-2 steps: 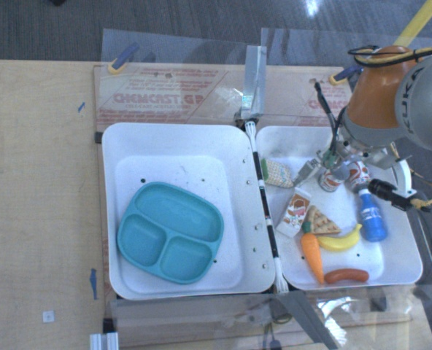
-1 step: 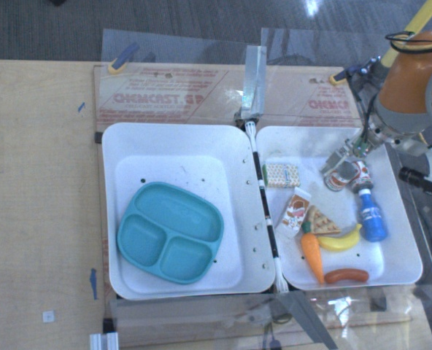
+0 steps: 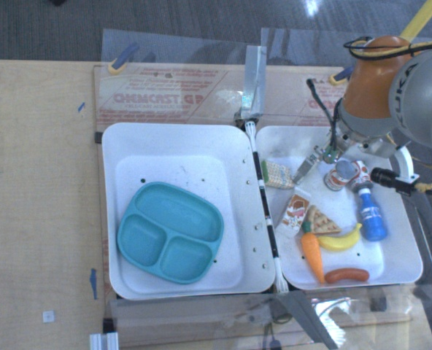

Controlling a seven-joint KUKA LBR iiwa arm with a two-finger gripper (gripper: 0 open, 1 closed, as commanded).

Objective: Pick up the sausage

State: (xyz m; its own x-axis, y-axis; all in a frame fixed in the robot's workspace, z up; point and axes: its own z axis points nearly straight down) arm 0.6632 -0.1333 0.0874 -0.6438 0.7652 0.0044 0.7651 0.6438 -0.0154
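We spot the sausage [image 3: 346,275] lying flat near the front edge of the right bin [image 3: 409,265], red-brown and set crosswise. Just to its left sits the carrot [image 3: 312,256], and right above it the banana [image 3: 340,240] curves along, touching a pizza slice [image 3: 321,222]. A small packet [image 3: 295,213] lies beside that slice. Further right we have a blue bottle [image 3: 371,215], and behind it a can [image 3: 339,175].

Up at the back of this bin we find the pincer [image 3: 309,165], well apart from the sausage, with the whole cluster of food between them. Its fingers point down-left toward a checked packet [image 3: 278,173]; we cannot tell how wide they stand. Over in the left bin [image 3: 128,148], a teal tray [image 3: 171,231] rests alone on the table [image 3: 33,195].
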